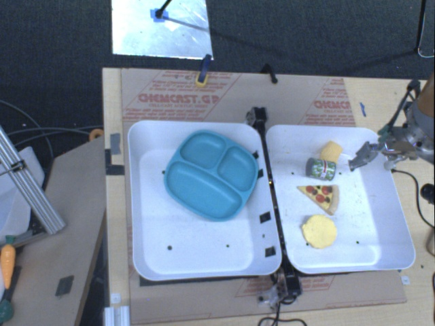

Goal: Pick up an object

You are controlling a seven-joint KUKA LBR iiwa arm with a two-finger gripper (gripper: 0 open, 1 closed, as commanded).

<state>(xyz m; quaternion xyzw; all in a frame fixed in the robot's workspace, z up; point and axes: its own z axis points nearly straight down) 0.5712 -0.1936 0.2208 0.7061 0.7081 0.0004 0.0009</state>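
Your gripper (363, 156) hangs at the right bin's (387, 250) edge, seemingly lined up on the can (320, 169); whether its fingers are spread or holding anything, you cannot tell.

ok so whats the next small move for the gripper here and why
Probably shift the gripper left and down toward the green can. It sits at the right bin's upper right edge with nothing visible between its fingers, and the can lying beside the yellow block is the closest thing to it. The pizza slice lies further off.
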